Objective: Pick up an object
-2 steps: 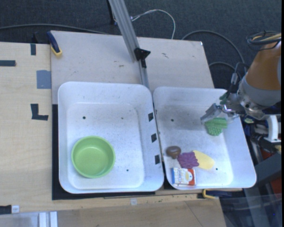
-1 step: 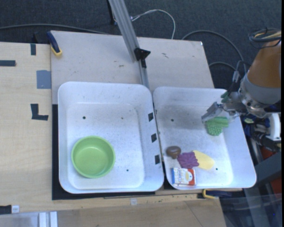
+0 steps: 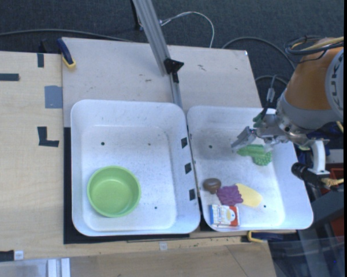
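My gripper (image 3: 255,143) hangs low over the upper right part of the right bin (image 3: 288,212), open, its grey fingers (image 3: 241,140) spread apart. A green leafy toy (image 3: 257,154) lies on the bin floor right under and between them; it rests on the floor and is not lifted. Nearer the front of the same bin lie a small brown round piece (image 3: 212,184), a purple toy (image 3: 230,195), a yellow toy (image 3: 252,197) touching the purple one, and a small red-and-white carton (image 3: 224,215).
A green bowl (image 3: 114,191) sits in the front left of the left bin (image 3: 127,111). A slanted metal post (image 3: 156,30) rises behind the bins, ending at the wall between them. The arm's orange band (image 3: 314,79) is at the right.
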Action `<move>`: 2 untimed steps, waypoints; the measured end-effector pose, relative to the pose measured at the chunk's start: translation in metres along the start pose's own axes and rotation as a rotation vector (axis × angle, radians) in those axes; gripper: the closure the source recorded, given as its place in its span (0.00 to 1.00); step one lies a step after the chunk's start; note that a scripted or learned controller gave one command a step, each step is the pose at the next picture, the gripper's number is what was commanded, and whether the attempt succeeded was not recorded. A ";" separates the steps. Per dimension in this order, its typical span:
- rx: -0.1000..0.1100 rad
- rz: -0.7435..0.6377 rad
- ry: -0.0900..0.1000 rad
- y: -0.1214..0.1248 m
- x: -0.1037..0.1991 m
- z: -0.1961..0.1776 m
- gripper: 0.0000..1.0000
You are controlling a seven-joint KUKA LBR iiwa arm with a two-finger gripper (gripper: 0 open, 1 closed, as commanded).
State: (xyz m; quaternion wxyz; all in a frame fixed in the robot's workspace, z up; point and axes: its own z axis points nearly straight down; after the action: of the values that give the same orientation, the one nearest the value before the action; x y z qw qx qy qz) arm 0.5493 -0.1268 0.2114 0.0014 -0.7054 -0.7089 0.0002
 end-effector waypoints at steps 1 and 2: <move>-0.001 -0.003 0.001 -0.005 0.060 -0.010 1.00; -0.001 -0.003 0.001 -0.009 0.113 -0.021 1.00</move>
State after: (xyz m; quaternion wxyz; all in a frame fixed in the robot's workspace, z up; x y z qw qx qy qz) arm 0.5396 -0.0140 0.2325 0.0011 -0.7044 -0.7098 -0.0004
